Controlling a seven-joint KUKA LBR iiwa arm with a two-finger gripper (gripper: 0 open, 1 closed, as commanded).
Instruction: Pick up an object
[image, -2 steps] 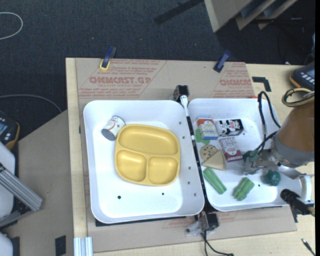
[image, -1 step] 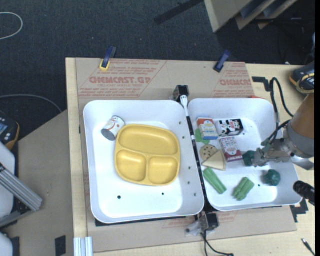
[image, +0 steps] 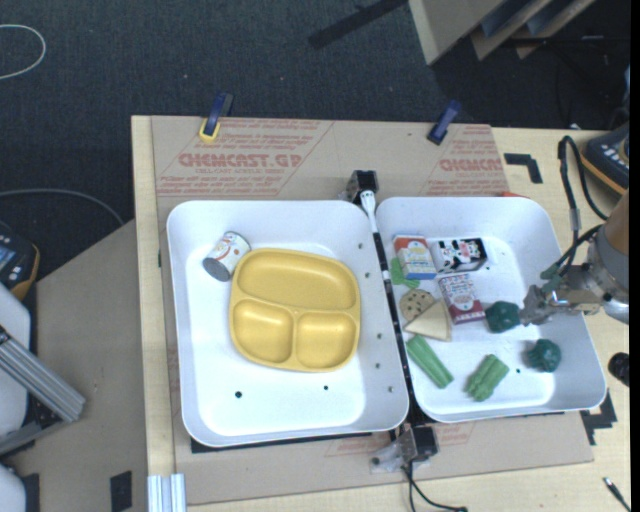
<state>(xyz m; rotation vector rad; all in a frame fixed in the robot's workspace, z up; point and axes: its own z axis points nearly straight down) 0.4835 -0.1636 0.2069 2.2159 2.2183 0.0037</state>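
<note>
Hand (image: 535, 303) first, since that's what you care about: it's sitting low at the right side of the right bin (image: 545, 222), and I honestly can't tell if it's released or clenched, it's too small and blurry at that spot. Nothing is clearly being grasped.

Going left to right so you get the layout. Left bin (image: 190, 330) has a small tipped-over can (image: 225, 255) up in its upper left corner, and a big yellow divided plate (image: 295, 307) just beside it filling the middle. Both are well away from where your arm is.

Over in the right bin you've got a couple of little cartons (image: 440, 255) near the top, a tan wedge (image: 428, 315) and a red packet (image: 462, 297) under them, then two light green veggie pieces (image: 428, 361) and (image: 488, 376) toward the bottom.

The one that matters: a dark green lump (image: 501, 317) lying right at the tip of the hand, just to its left in the frame, touching or nearly so. A second dark green lump (image: 544, 354) sits just below the hand, toward the bottom right.

So my guess is the first lump is your target. It's roundish with no real long axis, so approach angle shouldn't matter much; you mostly need a small shift to frame left and down onto it.
</note>
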